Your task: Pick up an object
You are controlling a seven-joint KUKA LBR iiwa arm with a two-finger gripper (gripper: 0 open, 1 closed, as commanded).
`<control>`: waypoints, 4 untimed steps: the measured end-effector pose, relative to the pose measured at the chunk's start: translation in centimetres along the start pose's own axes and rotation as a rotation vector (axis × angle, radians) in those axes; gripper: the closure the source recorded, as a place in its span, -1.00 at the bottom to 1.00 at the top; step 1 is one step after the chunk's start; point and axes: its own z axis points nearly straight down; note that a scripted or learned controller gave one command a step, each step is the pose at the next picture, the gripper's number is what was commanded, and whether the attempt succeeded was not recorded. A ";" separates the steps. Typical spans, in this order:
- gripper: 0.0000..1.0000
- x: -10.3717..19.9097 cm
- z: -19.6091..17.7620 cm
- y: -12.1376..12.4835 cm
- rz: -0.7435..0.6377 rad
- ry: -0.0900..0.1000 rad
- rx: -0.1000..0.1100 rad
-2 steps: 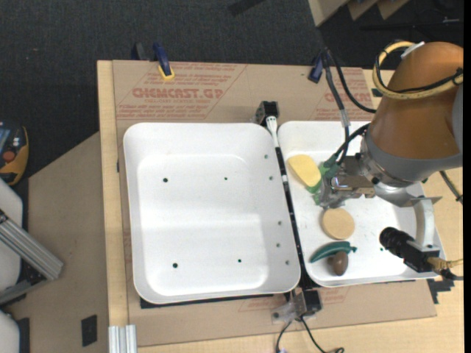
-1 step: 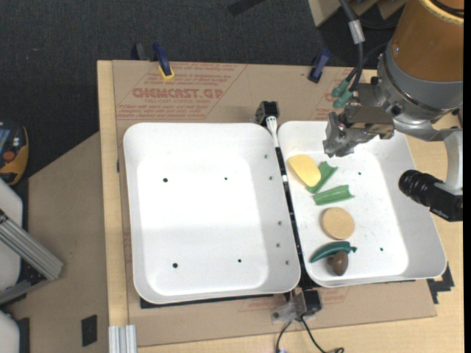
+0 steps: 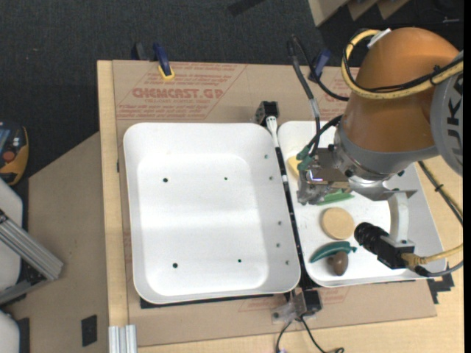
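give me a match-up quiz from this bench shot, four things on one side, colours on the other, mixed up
Things:
1. round flat disc in the right bin
2. clamp at the board's far edge
3. curved piece near the right bin's front
4. band above the arm's wrist

Colours:
A. teal green
B. orange
C. tan
D. blue and yellow

Pairs: 1-C, 2-D, 3-A, 4-B
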 end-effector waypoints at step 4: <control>1.00 3.6 -8.8 0.1 -0.002 0.002 -0.017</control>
